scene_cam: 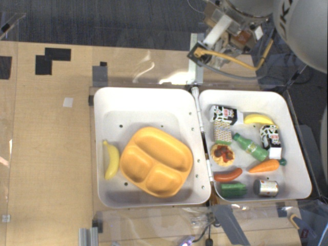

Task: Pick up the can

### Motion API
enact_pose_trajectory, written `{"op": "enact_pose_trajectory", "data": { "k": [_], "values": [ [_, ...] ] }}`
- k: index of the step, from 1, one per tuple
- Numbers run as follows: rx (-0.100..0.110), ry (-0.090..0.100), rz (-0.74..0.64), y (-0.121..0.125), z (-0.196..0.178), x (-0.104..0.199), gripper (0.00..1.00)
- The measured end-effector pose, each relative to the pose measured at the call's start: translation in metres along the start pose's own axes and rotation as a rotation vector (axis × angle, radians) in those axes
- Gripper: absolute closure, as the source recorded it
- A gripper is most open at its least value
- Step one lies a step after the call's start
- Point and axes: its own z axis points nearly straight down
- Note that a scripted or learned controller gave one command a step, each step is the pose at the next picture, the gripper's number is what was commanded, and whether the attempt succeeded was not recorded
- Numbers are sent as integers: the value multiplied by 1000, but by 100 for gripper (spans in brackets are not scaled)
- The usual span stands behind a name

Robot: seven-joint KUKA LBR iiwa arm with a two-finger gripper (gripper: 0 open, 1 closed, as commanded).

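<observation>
Gripper (237,34), open or closed impossible to tell, hangs well apart from the can (267,187); a crowding carrot (265,166) could be grabbed instead.

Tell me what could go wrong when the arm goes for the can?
The can sits close to a wall of the right bin, so the gripper might strike the rim. The carrot and green vegetable lie close beside it and could be knocked or grabbed instead. It seems to lie on its side, so it may roll away.
</observation>
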Motion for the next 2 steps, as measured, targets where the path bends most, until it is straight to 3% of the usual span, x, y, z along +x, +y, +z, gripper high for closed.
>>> {"op": "enact_pose_trajectory", "data": {
  "k": [1,2],
  "values": [
    [3,-3,2,-14,68,64,100],
    [3,1,196,-64,112,109,100]
  ]
}}
